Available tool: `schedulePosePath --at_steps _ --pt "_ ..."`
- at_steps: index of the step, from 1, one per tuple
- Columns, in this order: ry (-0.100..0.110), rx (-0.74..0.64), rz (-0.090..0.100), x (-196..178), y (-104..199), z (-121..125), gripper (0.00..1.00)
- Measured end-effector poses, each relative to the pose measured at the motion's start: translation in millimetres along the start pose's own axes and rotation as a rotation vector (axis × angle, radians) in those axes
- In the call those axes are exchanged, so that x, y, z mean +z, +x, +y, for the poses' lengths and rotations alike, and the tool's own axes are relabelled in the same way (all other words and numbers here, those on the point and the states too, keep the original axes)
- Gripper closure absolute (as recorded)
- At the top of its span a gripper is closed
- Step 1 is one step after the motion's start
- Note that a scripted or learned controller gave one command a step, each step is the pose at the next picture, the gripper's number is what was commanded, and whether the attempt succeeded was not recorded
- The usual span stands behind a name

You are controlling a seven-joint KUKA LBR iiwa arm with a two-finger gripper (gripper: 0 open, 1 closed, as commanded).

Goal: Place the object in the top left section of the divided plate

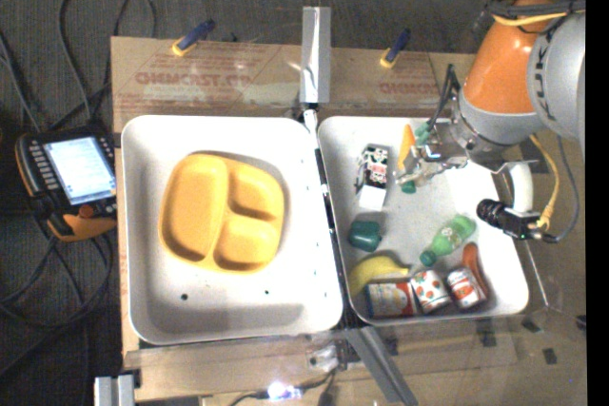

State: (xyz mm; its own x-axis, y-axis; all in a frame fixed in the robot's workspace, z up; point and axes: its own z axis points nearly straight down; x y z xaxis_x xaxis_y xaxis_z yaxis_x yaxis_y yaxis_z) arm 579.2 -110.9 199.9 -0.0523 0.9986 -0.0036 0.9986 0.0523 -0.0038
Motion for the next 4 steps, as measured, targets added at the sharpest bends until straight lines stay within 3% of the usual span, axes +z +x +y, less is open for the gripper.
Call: schedulePosePath --at_steps 1,2,3,4 --pt "0.003 0.058 0.004 18.8 78.2 -65.7 1.0" --pt "0.0 0.227 0.002 -26.8 86.9 -52.0 1.0" --pt "0.002 0.306 0.0 -28.4 171.6 -3.9 1.0" --pt "0.001 0.307 -0.001 -28.8 170.6 -3.8 0.0"
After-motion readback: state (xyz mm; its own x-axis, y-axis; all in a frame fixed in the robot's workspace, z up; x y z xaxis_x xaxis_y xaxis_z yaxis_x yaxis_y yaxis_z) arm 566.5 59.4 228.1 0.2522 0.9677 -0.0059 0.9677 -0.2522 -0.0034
